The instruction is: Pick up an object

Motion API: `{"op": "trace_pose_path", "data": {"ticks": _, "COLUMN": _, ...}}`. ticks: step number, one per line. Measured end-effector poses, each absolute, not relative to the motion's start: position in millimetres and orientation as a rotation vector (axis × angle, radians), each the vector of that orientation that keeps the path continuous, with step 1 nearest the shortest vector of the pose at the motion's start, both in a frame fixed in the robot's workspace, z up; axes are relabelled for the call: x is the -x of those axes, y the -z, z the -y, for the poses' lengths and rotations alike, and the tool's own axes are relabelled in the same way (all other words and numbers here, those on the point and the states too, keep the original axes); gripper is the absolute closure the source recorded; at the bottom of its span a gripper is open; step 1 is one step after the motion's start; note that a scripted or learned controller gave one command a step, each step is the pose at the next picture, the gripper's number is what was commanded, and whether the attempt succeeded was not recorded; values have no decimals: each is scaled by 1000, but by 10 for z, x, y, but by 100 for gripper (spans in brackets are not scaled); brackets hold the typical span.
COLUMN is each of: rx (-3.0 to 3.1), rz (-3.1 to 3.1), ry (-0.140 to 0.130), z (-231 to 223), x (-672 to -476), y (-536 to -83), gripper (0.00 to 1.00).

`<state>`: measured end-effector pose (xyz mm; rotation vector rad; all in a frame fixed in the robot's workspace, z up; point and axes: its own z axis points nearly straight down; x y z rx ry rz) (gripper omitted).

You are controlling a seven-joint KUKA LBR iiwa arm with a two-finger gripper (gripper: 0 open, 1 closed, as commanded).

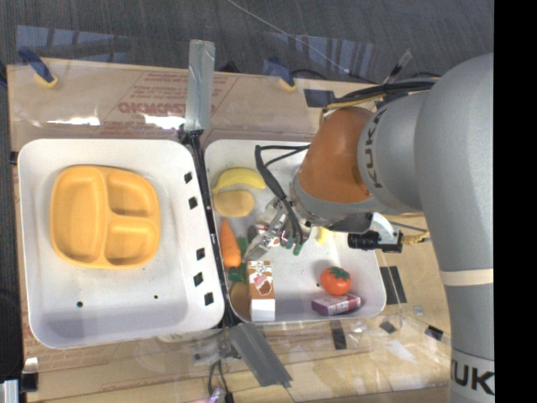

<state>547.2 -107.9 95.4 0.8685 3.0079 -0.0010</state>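
My gripper (273, 233) hangs low inside the right bin (369, 296), under the orange wrist band, just right of an orange carrot (229, 243). A yellow banana (238, 177) and a tan bread-like piece (234, 201) lie at the bin's far left. A small carton (261, 290) stands at the near left, a red tomato (335, 280) and a purple box (336, 306) sit near the front. The arm hides the bin's far right part. Nothing is seen between the fingers.
The left bin (50, 309) holds a yellow divided plate (104, 215). A black divider strip (201, 225) runs between the two bins. Cardboard and tape lie behind the bins. The grey arm (436, 183) fills the right side.
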Motion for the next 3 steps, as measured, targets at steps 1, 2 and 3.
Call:
{"op": "trace_pose_path", "data": {"ticks": 1, "rx": -920, "rz": -2995, "ry": -4, "z": 1010, "x": -4825, "y": -950, "gripper": 0}}
{"op": "trace_pose_path", "data": {"ticks": 2, "rx": -937, "rz": -2994, "ry": 3, "z": 941, "x": -6259, "y": -937, "gripper": 0}}
{"op": "trace_pose_path", "data": {"ticks": 3, "rx": -1326, "rz": -2851, "ry": 1, "z": 1013, "x": -5762, "y": -913, "gripper": 0}}
